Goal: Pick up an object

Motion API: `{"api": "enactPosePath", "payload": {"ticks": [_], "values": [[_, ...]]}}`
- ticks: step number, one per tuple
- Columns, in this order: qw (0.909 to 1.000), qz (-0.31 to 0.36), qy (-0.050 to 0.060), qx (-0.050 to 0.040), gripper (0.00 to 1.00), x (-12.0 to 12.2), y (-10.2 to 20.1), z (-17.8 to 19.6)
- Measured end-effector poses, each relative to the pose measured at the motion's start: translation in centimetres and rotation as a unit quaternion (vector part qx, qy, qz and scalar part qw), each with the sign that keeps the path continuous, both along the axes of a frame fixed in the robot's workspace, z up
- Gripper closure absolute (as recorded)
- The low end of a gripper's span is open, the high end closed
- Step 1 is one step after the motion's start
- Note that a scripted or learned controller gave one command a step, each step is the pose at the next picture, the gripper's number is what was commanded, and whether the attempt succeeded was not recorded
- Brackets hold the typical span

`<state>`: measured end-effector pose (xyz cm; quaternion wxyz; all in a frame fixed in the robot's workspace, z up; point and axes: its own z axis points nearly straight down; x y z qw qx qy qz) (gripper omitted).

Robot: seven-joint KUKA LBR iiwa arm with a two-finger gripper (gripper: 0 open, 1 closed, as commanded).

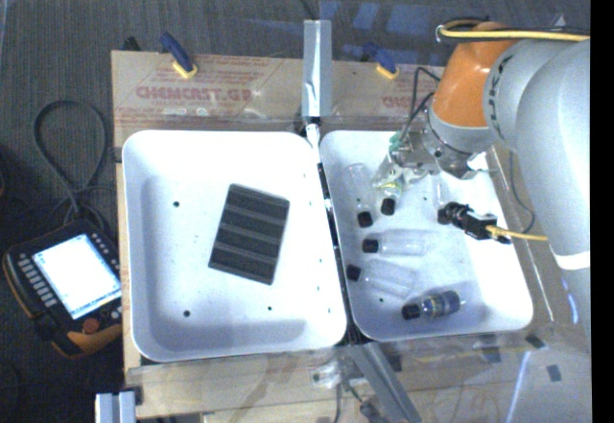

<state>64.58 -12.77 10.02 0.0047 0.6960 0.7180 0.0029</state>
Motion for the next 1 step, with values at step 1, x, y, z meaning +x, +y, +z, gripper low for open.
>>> {"api": "enactPosePath", "payload": {"ticks": [1], "values": [[0.9999,0.011,0.006,0.0007,1.00,0.81,5.67,12.35]]}}
